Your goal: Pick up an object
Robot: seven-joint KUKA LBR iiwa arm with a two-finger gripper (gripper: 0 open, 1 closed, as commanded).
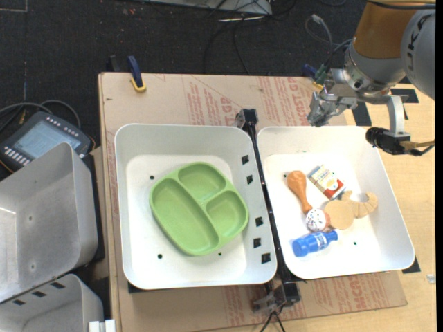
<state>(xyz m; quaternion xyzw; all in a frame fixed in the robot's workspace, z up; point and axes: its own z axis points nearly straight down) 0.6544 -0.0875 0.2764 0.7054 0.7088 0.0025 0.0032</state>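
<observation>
stage: early, nothing lifted | two-finger gripper (pixel 322 111): above right white bin (pixel 394 216) far rim, carrying nothing, grip state cannot tell | candidates: tan drumstick toy (pixel 300 189), blue plastic bottle (pixel 313 243), spotted white ball (pixel 315 220) in that bin | left: descend, grasp, lift

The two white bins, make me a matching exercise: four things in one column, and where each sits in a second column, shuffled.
Things:
1. green divided plastic plate
2. blue plastic bottle
3. small red and white carton
4. tan drumstick-shaped toy

Places:
A. near edge of the right bin, below the white dotted ball
B. alone in the left bin
C. right bin, left of the carton, slanting toward the ball
D. right bin, farthest from the camera among the items

Pairs: 1-B, 2-A, 3-D, 4-C
</observation>
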